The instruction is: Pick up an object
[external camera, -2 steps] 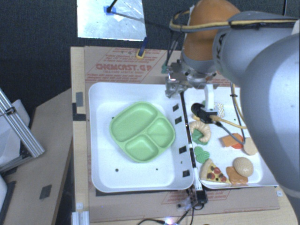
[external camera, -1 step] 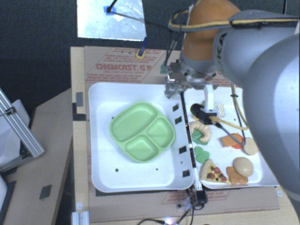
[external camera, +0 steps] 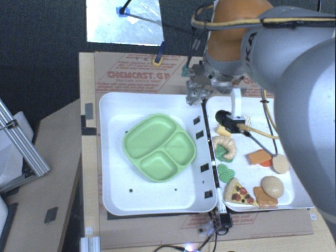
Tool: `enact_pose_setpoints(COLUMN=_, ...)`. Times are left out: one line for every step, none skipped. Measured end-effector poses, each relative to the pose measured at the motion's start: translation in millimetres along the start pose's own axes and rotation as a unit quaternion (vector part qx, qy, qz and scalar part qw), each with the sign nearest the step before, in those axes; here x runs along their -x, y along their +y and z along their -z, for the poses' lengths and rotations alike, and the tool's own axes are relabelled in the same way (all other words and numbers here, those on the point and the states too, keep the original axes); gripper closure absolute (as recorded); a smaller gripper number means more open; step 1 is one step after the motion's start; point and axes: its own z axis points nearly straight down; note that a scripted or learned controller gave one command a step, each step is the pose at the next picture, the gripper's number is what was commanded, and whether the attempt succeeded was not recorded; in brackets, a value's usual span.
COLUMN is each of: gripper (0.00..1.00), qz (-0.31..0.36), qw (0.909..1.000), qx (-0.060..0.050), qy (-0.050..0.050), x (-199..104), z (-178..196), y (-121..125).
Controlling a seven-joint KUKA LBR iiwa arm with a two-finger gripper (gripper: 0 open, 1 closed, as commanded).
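My gripper (external camera: 195, 94) hangs over the far edge of the bins, right above the divider between them. Nothing can be seen in it. The right bin (external camera: 296, 201) holds several toy foods. Closest to the gripper is a beige pastry (external camera: 223, 131), with a yellow-green curled piece (external camera: 226, 151) just in front of it. Further forward are a green leaf shape (external camera: 227, 172), a pizza slice (external camera: 239, 191) and an orange block (external camera: 258, 156). A tan ball (external camera: 281, 164) and a bun (external camera: 272, 185) lie toward the right. The big grey arm covers the bin's right side.
A green divided plate (external camera: 159, 147) lies in the middle of the left bin (external camera: 113, 193). A raised divider (external camera: 209, 156) with black clips separates the bins. A shiny sheet (external camera: 124, 14) lies behind the bench. An orange-brown piece (external camera: 265, 198) sits at the right bin's front.
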Motion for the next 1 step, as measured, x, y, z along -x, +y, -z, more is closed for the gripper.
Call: enact_pose_setpoints(gripper=1.00, qz=0.000, qw=1.0000, qx=-0.001, qy=-0.001, x=-7.1, z=-18.7, y=-2.8)
